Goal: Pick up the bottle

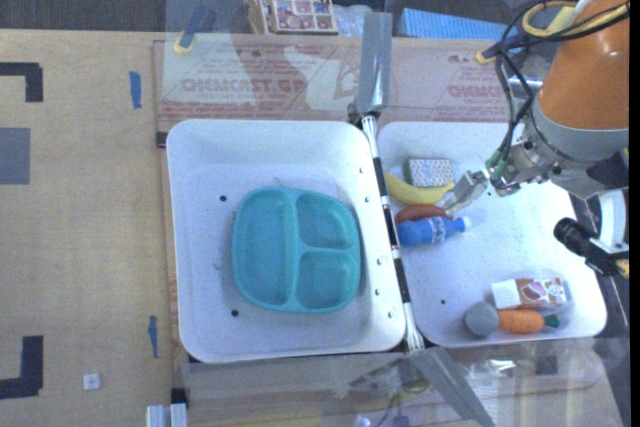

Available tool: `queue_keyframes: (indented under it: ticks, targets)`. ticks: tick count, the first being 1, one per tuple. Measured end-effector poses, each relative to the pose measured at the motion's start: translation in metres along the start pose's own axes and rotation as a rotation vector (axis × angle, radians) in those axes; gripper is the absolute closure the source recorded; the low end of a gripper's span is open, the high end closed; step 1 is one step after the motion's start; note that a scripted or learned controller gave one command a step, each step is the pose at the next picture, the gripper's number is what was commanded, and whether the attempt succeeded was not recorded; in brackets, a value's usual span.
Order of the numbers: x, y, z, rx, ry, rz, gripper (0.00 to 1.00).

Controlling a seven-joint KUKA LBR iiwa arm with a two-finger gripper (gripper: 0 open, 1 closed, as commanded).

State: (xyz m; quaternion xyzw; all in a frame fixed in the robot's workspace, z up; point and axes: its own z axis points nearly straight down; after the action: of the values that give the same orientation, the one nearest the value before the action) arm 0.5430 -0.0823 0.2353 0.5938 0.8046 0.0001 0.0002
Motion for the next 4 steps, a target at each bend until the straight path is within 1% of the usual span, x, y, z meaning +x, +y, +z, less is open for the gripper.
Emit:
queue_keyframes:
  ticks: [1, 2, 3, 4]
  targets:
    - [-0.032, -0.012, 0.133, -0.004, -0.003, -0.48, 0.0]
    - [-0.051, -0.025, 0.134, -0.003, -0.001, -0.429, 0.0]
    - [-0.025, 0.028, 0.147, -0.009, -0.005, -0.23, 0.0]
    - [-0.025, 0.028, 0.136, -0.01, -0.005, -0.23, 1.0]
